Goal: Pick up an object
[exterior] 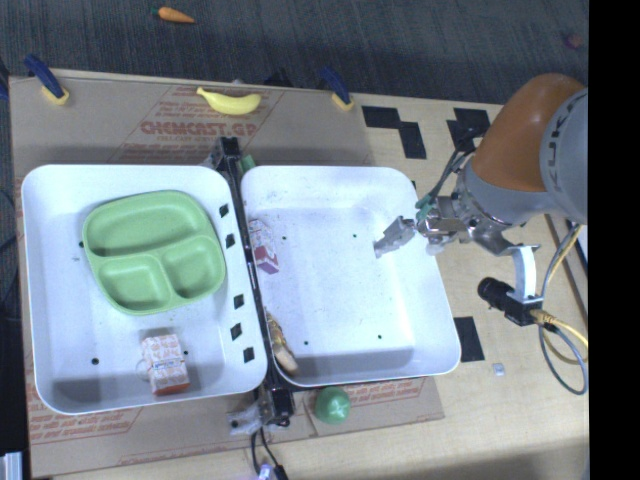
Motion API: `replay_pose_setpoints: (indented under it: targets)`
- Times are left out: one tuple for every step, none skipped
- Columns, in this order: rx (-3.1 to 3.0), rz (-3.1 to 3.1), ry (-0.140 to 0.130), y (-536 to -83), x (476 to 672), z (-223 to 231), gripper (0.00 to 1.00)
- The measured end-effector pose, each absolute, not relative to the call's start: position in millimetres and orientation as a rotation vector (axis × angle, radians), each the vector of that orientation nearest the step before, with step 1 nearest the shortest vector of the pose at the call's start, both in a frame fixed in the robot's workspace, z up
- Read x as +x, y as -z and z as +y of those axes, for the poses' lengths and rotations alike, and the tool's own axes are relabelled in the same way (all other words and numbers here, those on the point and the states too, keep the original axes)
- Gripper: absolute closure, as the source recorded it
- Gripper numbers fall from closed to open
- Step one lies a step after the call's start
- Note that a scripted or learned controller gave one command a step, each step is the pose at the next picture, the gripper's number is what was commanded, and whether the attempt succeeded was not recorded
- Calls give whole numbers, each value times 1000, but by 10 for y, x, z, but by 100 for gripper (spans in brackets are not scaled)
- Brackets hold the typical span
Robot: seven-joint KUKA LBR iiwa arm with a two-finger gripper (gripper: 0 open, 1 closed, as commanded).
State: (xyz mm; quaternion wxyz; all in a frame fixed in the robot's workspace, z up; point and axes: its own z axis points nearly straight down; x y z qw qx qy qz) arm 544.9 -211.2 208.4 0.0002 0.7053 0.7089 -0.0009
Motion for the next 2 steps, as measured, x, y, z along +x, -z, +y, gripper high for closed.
replay_pose_setpoints:
  targets:
    - [2216,2227,3,-2084,5449,-2112,0]
    - [2218,2229,1,-1816,6514,-2100,0]
